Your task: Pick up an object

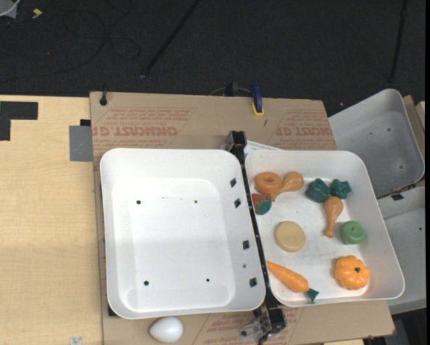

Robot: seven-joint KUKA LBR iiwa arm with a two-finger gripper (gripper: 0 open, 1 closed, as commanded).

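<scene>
Altogether the right bin (377,214) holds nine toy foods; one white egg (165,329) lies outside; pincer state: cannot tell.

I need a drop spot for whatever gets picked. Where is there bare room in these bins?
The left bin has bare floor from wall to wall. In the right bin, toys crowd the floor; small gaps lie between the carrot and the pumpkin, and between the round biscuit and the drumstick.
</scene>
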